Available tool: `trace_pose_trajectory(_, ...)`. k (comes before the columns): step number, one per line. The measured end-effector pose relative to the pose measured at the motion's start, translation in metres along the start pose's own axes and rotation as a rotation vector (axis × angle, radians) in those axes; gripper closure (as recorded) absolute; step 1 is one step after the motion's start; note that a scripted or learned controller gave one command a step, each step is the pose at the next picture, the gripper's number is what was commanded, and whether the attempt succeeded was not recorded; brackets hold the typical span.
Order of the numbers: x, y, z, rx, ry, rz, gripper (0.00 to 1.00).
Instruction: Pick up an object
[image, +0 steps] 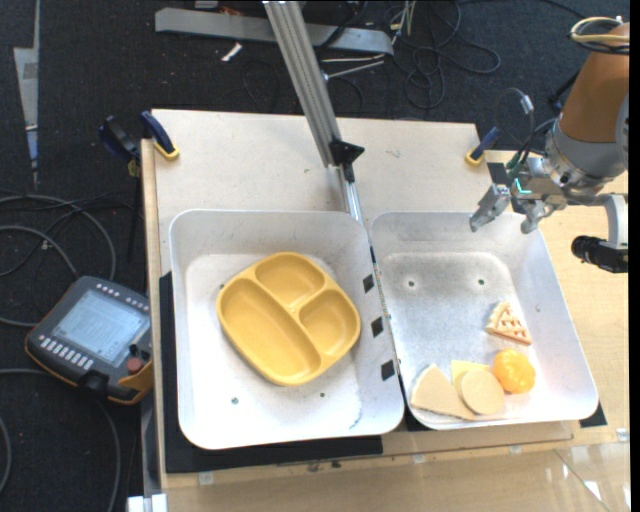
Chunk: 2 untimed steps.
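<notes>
**Approach Phase: Gripper Above the Right Bin, No Object Held**

Use the right bin (560, 300) as your landmark. It sits on the counter (260, 160) just beside the left bin (190, 300), the two meeting along their inner walls.

1. Locate the gripper (510, 212). It hangs over the far rim of the right bin, toward the far right corner. The fingers (484, 214) stand spread apart, with open space between them. Nothing lies between them, so treat the gripper as carrying no load.

2. Locate the candidate objects. All lie in the near right part of the right bin, well apart from the gripper:
   - a triangular orange wedge (509, 324), nearest the gripper;
   - an orange round piece (514, 371), just nearer the front than the wedge;
   - pale flat slices (458, 390), against the near wall and touching or overlapping one another.

3. Note the yellow divided tray (288, 316) in the middle of the left bin. It is wide and shallow, and judged a poor fit for a two-finger grasp.

4. Judge the step in hand as the approach: no object is selected or contacted yet.

5. The next move calls for travel toward the near wall of the right bin, alignment over one object, then descent with the fingers spread. The wedge looks the most isolated target; the stacked slices risk a slipped or double grasp.
</notes>
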<state>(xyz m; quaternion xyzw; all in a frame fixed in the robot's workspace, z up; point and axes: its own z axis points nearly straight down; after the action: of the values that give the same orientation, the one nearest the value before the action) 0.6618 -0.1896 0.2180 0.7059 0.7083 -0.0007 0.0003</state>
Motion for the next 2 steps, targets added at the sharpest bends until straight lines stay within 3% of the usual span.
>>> trace_pose_trajectory(2, -0.001, 0.0, 0.117, 0.003, 0.001, 0.0, 0.0)
